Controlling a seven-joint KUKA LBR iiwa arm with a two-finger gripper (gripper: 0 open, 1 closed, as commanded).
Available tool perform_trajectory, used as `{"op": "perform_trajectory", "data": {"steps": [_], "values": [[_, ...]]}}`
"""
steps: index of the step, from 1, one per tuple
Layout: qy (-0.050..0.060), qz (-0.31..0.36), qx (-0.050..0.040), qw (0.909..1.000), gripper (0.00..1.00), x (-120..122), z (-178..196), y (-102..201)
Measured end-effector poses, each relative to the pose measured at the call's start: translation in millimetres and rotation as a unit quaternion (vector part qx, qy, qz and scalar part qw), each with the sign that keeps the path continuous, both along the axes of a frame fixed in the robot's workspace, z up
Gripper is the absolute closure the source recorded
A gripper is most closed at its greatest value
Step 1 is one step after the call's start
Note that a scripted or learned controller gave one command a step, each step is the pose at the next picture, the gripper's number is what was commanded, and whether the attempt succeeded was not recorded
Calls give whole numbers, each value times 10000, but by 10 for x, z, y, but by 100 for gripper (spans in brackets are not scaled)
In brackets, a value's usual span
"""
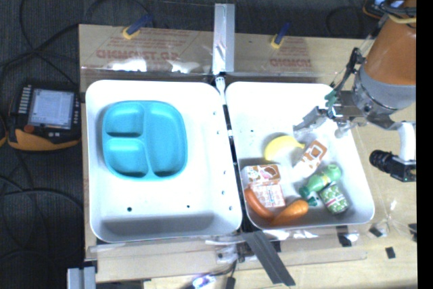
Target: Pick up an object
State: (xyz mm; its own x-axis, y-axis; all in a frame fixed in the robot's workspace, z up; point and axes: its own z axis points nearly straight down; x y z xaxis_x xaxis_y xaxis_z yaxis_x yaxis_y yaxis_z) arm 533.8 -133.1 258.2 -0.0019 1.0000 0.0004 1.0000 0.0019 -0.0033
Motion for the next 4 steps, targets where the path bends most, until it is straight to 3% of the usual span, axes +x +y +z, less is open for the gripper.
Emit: {"op": "perform_trajectory", "data": {"steps": [1, 2, 3, 4], "values": [[-4, -558, -9, 9984, 0, 383, -1197, -507], [-30, -455, 11, 9990, 0, 303, -1644, -696], [-10, 400, -10, 9992, 0, 355, -1234, -716], [-14, 843, 1, 9964, 0, 881, -802, -22]]}}
